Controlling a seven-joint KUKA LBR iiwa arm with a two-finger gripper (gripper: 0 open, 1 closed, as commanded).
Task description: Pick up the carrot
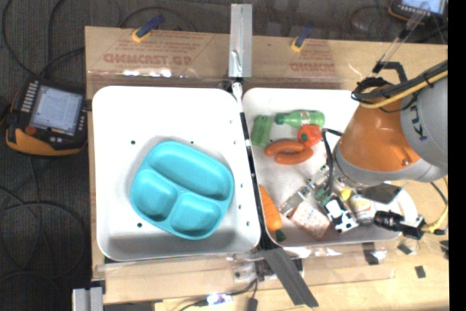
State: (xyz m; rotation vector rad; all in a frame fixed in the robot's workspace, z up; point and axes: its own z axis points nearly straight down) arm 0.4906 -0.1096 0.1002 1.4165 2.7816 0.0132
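Note:
The carrot [270, 210] is a small orange cone lying at the left wall of the right bin [255, 102], near its front corner, with its tip pointing toward the front. My gripper [314, 189] hangs below the grey arm's orange band [371, 143], low over the middle of the right bin. It sits to the right of the carrot and a little farther back, apart from it, above a clutter of small items. Nothing is seen held in it.
Behind the gripper lie a green bottle [299, 117], a green block [261, 129], a red-orange vegetable [310, 134] and a sausage [285, 150]. A pinkish box [309, 219] and a black-and-white toy [340, 215] lie at the front. A teal divided plate [182, 188] sits in the left bin [116, 105].

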